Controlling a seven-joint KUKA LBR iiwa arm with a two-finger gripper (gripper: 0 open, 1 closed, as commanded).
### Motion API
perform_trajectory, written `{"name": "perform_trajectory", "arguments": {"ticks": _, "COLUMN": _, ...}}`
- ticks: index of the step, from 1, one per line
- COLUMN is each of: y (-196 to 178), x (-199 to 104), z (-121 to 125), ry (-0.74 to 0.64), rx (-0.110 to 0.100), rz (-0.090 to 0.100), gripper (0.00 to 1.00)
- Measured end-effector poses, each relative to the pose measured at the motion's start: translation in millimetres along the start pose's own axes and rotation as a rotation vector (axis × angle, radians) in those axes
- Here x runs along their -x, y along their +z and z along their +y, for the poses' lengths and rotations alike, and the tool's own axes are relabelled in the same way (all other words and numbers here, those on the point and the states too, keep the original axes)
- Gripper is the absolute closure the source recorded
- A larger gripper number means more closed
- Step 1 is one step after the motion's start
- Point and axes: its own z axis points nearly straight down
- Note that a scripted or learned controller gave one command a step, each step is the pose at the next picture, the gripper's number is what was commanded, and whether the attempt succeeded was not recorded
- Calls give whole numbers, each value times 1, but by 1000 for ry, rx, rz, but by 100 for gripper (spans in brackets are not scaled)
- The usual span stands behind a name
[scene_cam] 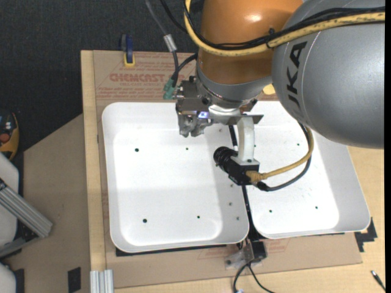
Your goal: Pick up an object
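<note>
Where the bench lay closest to the camera, a small black connector (255,251) with a dark lead sat on the brown board (98,163), just beyond the near rims of the two bins. The left bin (159,218) and the right bin (317,212) stood side by side on that board, their inner walls touching down the middle. Small dark dots marked the white floor of each.

Farther in, a black cylindrical fitting (229,162) hung on a white bracket above the seam between the bins, and a yellow cable (287,168) looped from it over the right bin. Just beyond it, the gripper (192,128) was low over the far part of the left bin, pointing downward; whether it was open or closed could not be told, and nothing could be seen held in it. No object for the task could be made out, and the arm hid part of both bin floors.

Above the gripper rose the orange band (244,23) and the grey arm (342,66). At the board's far edge, beside red CHEMCAST lettering (137,77), stood a blue clamp (128,47).
</note>
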Motion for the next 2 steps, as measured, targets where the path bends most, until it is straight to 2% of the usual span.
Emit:
{"name": "perform_trajectory", "arguments": {"ticks": 1, "y": 36, "x": -41, "z": 23, "ry": -5, "rx": -6, "rz": -1, "gripper": 100}}
{"name": "perform_trajectory", "arguments": {"ticks": 2, "y": -13, "x": -39, "z": 37, "ry": -3, "rx": -2, "rz": 0, "gripper": 100}}
